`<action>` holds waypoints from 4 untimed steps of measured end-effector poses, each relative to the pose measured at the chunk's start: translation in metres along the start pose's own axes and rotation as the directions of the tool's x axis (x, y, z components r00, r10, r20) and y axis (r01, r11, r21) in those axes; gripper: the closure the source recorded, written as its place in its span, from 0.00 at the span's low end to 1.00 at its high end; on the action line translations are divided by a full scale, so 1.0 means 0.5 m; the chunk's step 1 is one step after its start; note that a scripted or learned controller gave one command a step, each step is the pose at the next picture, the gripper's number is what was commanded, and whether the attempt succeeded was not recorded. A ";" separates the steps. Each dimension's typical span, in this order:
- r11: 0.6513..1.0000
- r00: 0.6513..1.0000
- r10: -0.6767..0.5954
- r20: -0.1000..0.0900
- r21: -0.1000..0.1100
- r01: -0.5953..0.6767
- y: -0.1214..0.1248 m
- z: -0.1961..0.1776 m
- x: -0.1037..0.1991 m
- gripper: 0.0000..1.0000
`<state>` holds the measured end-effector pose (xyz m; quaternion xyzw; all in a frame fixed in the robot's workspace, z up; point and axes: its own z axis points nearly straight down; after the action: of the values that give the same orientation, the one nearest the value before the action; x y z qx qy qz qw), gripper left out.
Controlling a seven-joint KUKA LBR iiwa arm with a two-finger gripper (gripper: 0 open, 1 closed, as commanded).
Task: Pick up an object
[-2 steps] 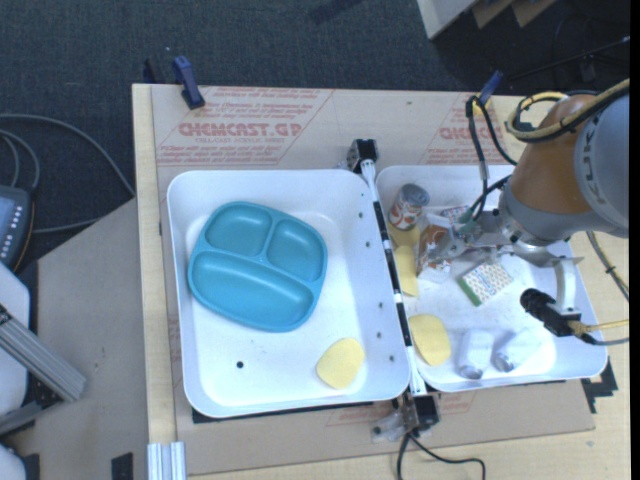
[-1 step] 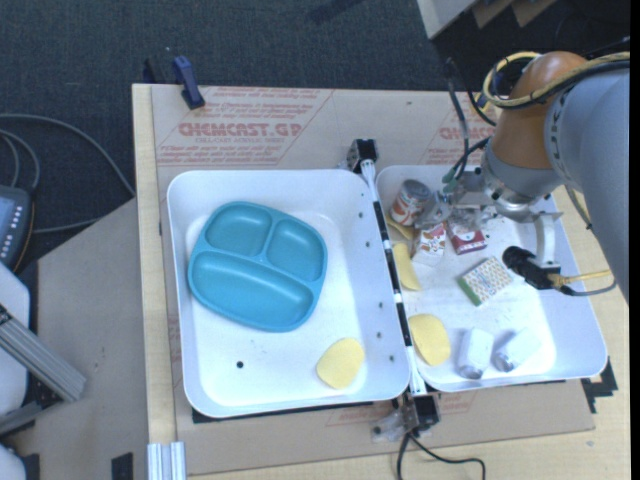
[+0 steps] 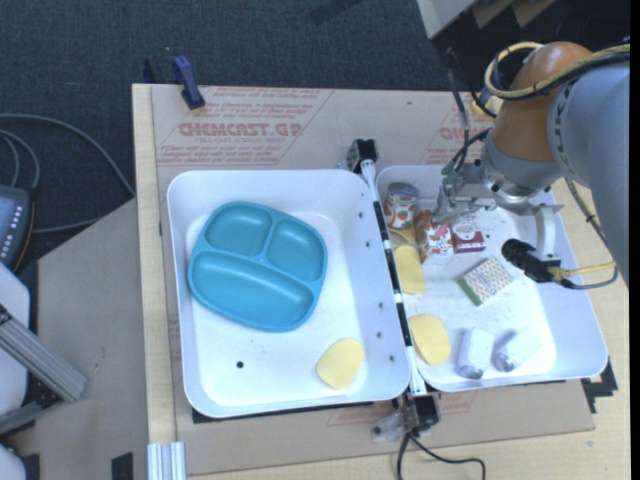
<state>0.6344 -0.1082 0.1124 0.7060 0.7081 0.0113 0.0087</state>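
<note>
My gripper hangs over the back of the right bin, below the grey wrist and orange band. Its tip is just above a small brown packet and a red and white packet. A small printed can stands just to its left. I see nothing lifted off the bin floor.
The right bin also holds two yellow pieces, a green checkered box and two white cups. The left bin holds a blue divided plate and another yellow piece.
</note>
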 end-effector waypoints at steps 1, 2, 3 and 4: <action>1.000 1.000 -0.002 0.001 -0.003 0.002 0.002 -0.021 0.000 1.00; 1.000 1.000 -0.002 0.001 -0.002 0.002 0.002 -0.020 0.001 0.00; 1.000 1.000 0.002 0.013 0.027 -0.003 0.005 0.045 0.002 0.00; 1.000 1.000 0.003 0.012 0.017 -0.003 0.011 0.023 0.004 1.00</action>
<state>0.6403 -0.1060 0.1013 0.7070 0.7072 0.0009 0.0071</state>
